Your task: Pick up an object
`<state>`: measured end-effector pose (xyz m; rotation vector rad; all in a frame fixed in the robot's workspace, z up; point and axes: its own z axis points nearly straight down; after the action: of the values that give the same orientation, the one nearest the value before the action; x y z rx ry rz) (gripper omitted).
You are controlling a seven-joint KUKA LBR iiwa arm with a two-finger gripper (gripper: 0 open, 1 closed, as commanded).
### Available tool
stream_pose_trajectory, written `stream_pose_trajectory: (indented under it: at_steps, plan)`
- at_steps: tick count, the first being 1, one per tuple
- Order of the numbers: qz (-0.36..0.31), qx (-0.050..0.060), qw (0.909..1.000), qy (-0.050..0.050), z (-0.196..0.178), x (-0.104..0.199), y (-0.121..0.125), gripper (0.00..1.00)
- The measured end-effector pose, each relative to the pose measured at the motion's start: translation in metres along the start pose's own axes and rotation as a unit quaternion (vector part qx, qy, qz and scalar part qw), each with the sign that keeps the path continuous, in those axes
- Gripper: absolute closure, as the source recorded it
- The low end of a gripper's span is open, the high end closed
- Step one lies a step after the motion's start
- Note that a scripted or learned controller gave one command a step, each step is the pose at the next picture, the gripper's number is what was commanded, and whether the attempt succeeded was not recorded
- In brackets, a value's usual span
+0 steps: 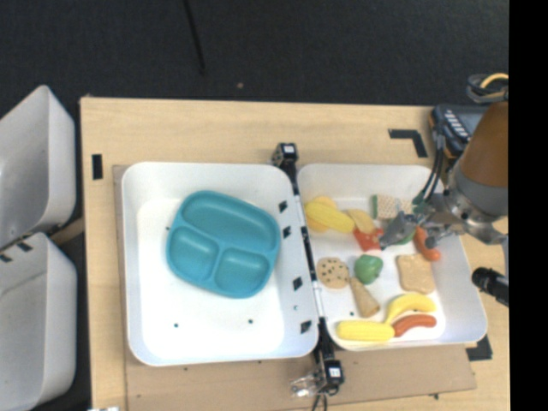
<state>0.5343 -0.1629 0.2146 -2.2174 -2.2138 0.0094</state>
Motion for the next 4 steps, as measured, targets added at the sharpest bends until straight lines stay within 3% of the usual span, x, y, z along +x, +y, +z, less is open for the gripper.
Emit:
stream_pose_trajectory:
  at_steps: [1,4]
  plan:
    - [-0.001,-0.005,1.0,-0.001,-0.005,0.0,0.003,0.0]
    - [0.005,-0.007,1.0,-0.001,0.113,-0.005,0.006,0.0]
